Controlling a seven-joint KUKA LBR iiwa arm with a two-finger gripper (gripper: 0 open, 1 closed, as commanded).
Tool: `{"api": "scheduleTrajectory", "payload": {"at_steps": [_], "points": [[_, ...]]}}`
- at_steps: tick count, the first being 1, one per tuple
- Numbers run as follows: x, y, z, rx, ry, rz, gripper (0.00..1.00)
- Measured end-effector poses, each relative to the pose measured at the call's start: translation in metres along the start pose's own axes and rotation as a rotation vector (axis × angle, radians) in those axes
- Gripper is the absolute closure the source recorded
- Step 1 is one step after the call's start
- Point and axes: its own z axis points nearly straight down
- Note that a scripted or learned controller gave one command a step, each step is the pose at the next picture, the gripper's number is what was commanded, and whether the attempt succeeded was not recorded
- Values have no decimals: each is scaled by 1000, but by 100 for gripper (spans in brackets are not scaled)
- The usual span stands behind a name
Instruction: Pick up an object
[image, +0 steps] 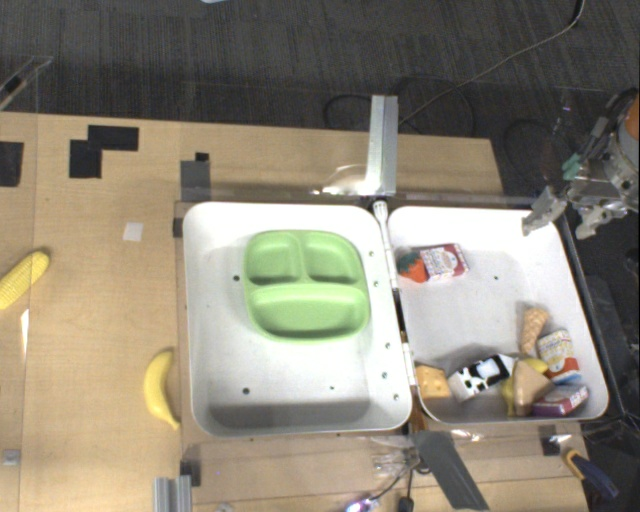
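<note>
Hovering over the far right corner of the right bin, the gripper hangs with its two fingers spread apart and nothing between them; one fingertip sits just above the bin's rim, the other reaches past the bin's right edge. Behind it the grey arm runs off toward the upper right.

Inside that same bin, a small red-and-white carton lies near the far left wall, with a little orange and green piece touching its left side. Well apart from these, along the near wall, a cluster of toys gathers: a tan wedge like bread or cheese in the near left corner, a black-and-white cow figure just beside it, and a yellow wedge next to that. A tan cone-like piece stands farther back beside a small white jar with a red label, and a purple packet lies in the near right corner.

The left bin holds a green divided plate. On the wooden bench to the left lie a banana and a corn cob.
</note>
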Motion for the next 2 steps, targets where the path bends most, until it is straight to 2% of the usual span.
{"api": "scheduleTrajectory", "payload": {"at_steps": [1, 2], "points": [[54, 17, 106, 2, 2, -92, 0], [43, 60, 78, -4, 1, -86, 0]]}}
